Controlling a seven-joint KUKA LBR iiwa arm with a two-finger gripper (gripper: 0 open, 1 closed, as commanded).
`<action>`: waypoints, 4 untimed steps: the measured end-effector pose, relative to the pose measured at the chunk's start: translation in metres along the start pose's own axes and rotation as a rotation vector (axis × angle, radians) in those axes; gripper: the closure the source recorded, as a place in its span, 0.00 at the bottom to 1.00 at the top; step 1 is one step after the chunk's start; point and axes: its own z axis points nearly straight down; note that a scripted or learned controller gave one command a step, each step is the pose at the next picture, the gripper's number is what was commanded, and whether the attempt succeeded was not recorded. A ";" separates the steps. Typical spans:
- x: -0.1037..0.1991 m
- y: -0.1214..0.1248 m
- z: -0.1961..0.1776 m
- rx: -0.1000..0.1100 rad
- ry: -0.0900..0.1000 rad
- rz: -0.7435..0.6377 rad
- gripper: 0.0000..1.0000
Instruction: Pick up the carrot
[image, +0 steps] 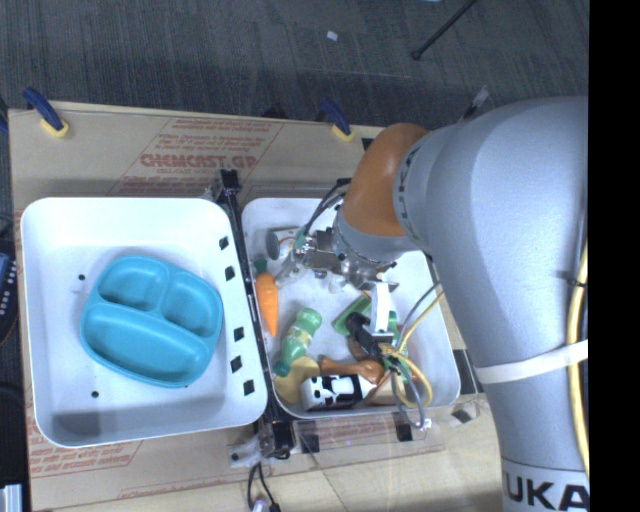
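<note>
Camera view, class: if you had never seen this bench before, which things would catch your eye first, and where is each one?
The big grey arm with its orange band reaches in from the right over the right bin. A bright blue divided plate lies alone in the left bin. The orange carrot lies along the right bin's left wall, beside a green bottle and a jumble of other toys.

Carrot (266, 302) lies in right bin (428, 350), against its left wall.

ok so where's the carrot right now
The carrot lies in the right bin, against its left wall next to the divider between the bins, just left of the green bottle.
</note>
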 end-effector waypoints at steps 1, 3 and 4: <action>0.001 -0.011 0.005 0.007 0.007 0.593 0.00; 0.036 -0.005 -0.176 0.001 0.011 0.701 1.00; 0.117 -0.010 -0.094 0.016 0.007 0.433 1.00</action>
